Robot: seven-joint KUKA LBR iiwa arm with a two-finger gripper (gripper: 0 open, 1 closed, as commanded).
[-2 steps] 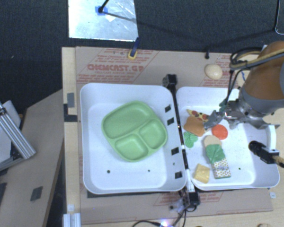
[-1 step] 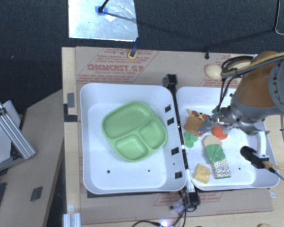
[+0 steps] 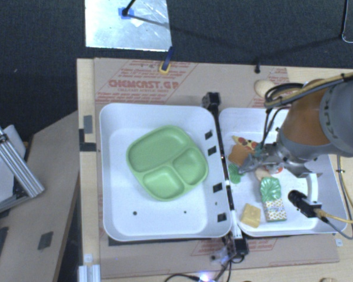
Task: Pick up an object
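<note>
Clutter sits thick right under my pincer [image 3: 250,164], which reaches into the right-hand bin [image 3: 326,225] from the right, low over its left part. I cannot tell from this slanted view how it is set, and nothing I see lets me say it has hold of anything.

Closest to the tip are a small green piece [image 3: 234,175] just below and to the left, against the bin's wall, and a brown flat piece [image 3: 240,153] just above it. Both look light; the green one seems small and could slip away, and I judge the wall leaves little room on that side.

A little further, below and to the right of the pincer, lies a green leaf-shaped toy [image 3: 270,188], with a printed small box [image 3: 275,210] touching its lower end and a yellow block [image 3: 251,215] just beside that. The block looks stiff and squarish, so I would take it across its flat sides; it stands apart enough to allow that.

Farthest, well left of the pincer in the other bin [image 3: 120,216], rests a green divided plate [image 3: 166,162], wide and shallow, which I judge awkward except at its rim.
</note>
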